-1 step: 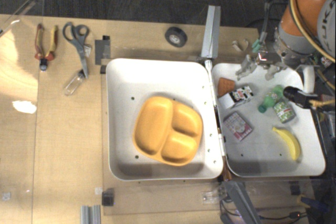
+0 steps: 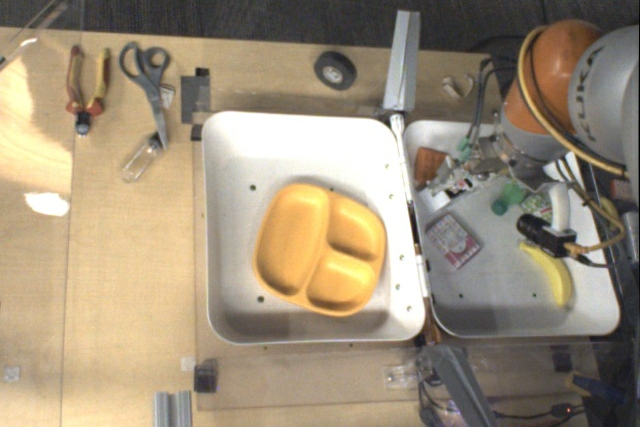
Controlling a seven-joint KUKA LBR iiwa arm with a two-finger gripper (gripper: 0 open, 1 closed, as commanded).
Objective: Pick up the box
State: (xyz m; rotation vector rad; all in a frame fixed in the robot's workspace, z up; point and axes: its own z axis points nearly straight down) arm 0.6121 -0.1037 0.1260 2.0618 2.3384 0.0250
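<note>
The gripper (image 2: 470, 165) hangs low over the far left corner of the right bin (image 2: 600, 320); whether it is released or clenched cannot be told. The small box (image 2: 454, 241) lies flat nearer, apart from it, beside a banana (image 2: 553, 275).

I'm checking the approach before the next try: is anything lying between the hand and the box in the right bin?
Nothing visible does. The box lies flat on the right bin floor, with bare floor around it. The hand hangs just above it in the picture. The banana and green object lie off to the right.
</note>
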